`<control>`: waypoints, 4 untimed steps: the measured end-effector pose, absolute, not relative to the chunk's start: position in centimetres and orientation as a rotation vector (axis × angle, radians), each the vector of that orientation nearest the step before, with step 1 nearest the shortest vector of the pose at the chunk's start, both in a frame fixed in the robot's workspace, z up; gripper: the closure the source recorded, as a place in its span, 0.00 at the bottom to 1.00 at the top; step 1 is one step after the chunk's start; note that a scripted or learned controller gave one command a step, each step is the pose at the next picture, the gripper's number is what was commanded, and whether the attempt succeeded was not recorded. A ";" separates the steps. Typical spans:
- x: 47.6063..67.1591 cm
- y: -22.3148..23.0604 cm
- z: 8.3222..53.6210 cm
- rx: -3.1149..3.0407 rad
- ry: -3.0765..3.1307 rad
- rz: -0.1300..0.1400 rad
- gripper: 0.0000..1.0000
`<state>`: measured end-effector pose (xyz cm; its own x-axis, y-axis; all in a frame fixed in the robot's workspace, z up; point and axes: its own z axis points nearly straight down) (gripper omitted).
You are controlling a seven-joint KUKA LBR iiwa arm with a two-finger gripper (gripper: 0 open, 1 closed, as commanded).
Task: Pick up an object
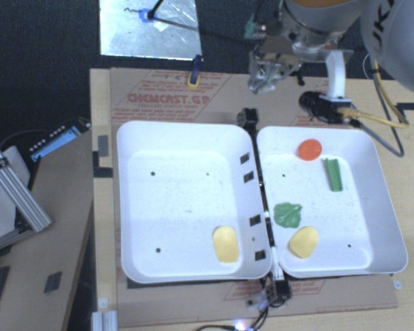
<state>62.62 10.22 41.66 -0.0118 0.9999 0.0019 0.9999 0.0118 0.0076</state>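
Observation:
My gripper [265, 80] hangs high above the bench, over the far edge between the two bins, with nothing between its fingers. In the right bin [383, 205] lie an orange round piece [309, 149] at the far side, a green stick [333, 174] beside it, a green leafy piece [288, 214] near the divider and a yellow oval piece [303, 241] at the front. The left bin [134, 205] has one pale yellow oval piece [225, 243] at its front right corner.
Black clips [250, 178] run along the seam between the bins. A shiny metal sheet [150, 18] lies beyond the bench at the back left. A yellow and blue clamp [194, 73] sits on the cardboard behind the left bin.

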 end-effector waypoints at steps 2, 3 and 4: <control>62.7 10.3 43.9 2.193 2.239 0.017 1.00; 62.8 10.4 45.0 2.186 2.243 0.021 1.00; 61.0 16.1 43.8 2.214 2.228 0.004 1.00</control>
